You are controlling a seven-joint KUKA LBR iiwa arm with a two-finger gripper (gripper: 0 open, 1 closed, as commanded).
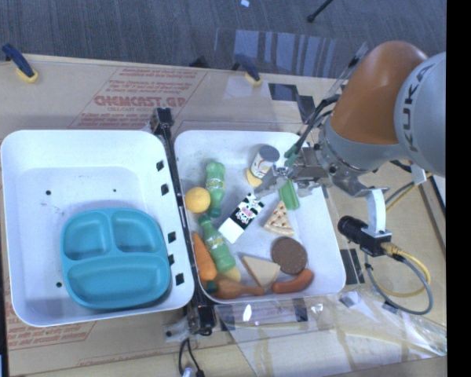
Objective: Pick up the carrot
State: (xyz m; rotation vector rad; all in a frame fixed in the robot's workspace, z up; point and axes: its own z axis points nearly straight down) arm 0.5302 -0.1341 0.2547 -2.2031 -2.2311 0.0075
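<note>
The carrot (203, 256) is a short orange piece lying along the left wall of the right bin (330, 234), near its front. It rests against a green bottle (217, 243). My gripper (286, 183) hangs over the back right part of that bin, above a pizza slice (280, 221) and beside a small can (263, 162). A green piece (290, 195) shows at its tip. The gripper is well to the right of and behind the carrot, apart from it.
The right bin also holds a lemon (197, 200), a second green bottle (214, 177), a black-and-white carton (248, 210), a brown cookie (288, 254), a bread slice (261, 271), a sausage (293, 282) and an orange-red piece (237, 290). A blue divided plate (114, 258) lies in the left bin (31, 171).
</note>
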